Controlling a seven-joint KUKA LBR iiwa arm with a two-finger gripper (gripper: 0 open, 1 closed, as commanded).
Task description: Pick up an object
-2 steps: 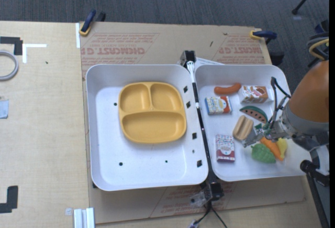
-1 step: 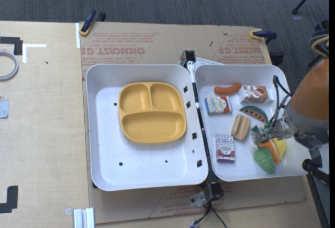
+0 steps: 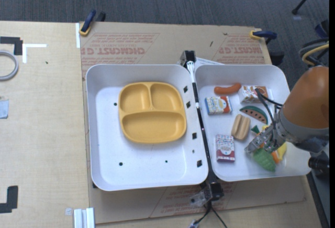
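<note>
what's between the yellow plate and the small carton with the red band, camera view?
In the camera view, between the yellow divided plate and the carton: bare floor of the left bin, then the two bins' adjoining walls. No objects.

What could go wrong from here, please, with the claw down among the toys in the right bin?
1. The claw sits low in a crowded corner, where the green toy, an orange piece and the watermelon slice lie close together; it may catch two things, or none.
2. That clutter lies near the right bin's wall, so a sideways nudge could push pieces against it instead of lifting one.
</note>
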